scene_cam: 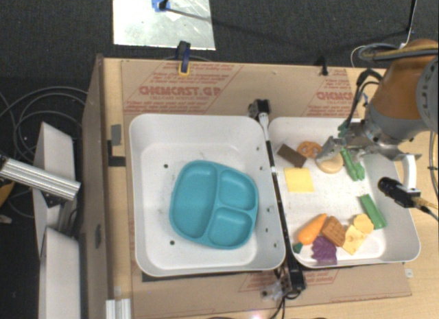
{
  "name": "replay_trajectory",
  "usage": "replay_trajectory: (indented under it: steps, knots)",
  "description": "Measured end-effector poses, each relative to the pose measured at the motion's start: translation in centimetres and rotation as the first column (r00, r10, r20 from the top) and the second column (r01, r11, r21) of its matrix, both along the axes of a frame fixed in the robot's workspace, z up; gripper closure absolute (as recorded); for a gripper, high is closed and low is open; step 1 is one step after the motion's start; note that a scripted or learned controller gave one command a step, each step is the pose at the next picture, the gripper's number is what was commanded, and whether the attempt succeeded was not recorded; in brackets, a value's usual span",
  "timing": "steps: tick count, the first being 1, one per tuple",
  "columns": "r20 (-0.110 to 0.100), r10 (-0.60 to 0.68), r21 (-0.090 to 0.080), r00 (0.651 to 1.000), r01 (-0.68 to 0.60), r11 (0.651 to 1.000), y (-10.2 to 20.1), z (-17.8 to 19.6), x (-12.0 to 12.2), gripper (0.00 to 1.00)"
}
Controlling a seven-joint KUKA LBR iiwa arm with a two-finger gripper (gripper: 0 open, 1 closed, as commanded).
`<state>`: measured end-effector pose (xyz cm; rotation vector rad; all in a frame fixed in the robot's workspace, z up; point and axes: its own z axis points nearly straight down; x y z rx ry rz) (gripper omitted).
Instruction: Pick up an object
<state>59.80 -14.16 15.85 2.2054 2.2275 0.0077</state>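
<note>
The right bin [405, 245] holds several toy foods. A brown slab [289, 154], an orange pretzel-like piece [309, 149] and a tan disc [330, 164] lie at its back. A yellow square [299, 180] sits mid-left. One green stick [353, 164] lies beside the tan disc and another green stick [372, 210] lies toward the right. A carrot [312, 228], brown waffle piece [333, 230], yellow cheese [357, 235] and purple grapes [324, 250] cluster at the front. My gripper [337, 147] hangs low at the bin's back right, just above the tan disc and green stick.
The left bin [154, 139] bears a blue divided plate [214, 204]. A black divider rail [274, 187] runs between the bins. A black fitting [396, 192] sits at the right bin's right rim. Cables lie off the bench at the left.
</note>
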Motion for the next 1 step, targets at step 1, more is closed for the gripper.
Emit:
replay_trajectory:
  steps: [1]
  knots:
    - [-0.013, -0.015, 0.000, 1.000, 0.015, 1.000, -6.59, -7.80, -4.38, 0.00]
